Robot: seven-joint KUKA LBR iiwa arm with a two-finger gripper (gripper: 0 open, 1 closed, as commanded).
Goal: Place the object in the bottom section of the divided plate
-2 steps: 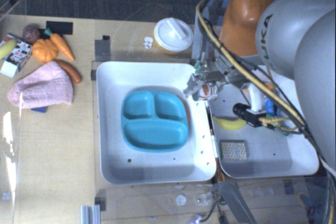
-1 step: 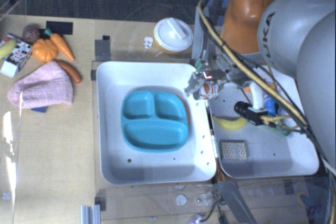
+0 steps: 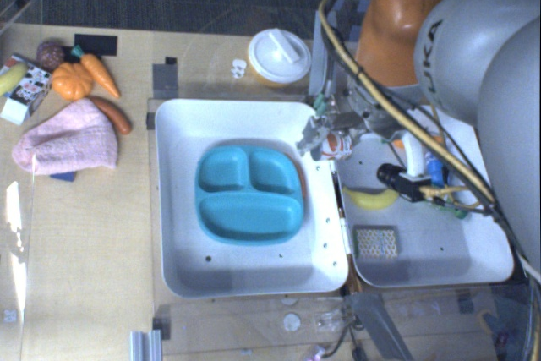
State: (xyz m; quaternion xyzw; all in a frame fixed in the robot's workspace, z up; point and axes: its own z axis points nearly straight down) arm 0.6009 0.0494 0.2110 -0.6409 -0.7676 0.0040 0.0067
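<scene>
KUKA arm at the pick: the gripper (image 3: 321, 138) hangs just off the upper right corner of the blue divided plate (image 3: 250, 192), over the seam where the two white bins meet. A small red-and-white object (image 3: 339, 146) shows right at the gripper, on the side away from the plate. You cannot tell from this angle how far the jaws are parted, or whether they have it. The plate lies bare in the left bin (image 3: 182, 266), and its wide bottom section (image 3: 249, 218) runs along its lower side. A banana (image 3: 372, 199) rests farther right of the plate, in the right bin (image 3: 448, 254). You appear to be at the grasp or the very start of the carry. Next, confirm the hold, then bring the object across the plate's upper right compartment to the wide section before releasing.
</scene>
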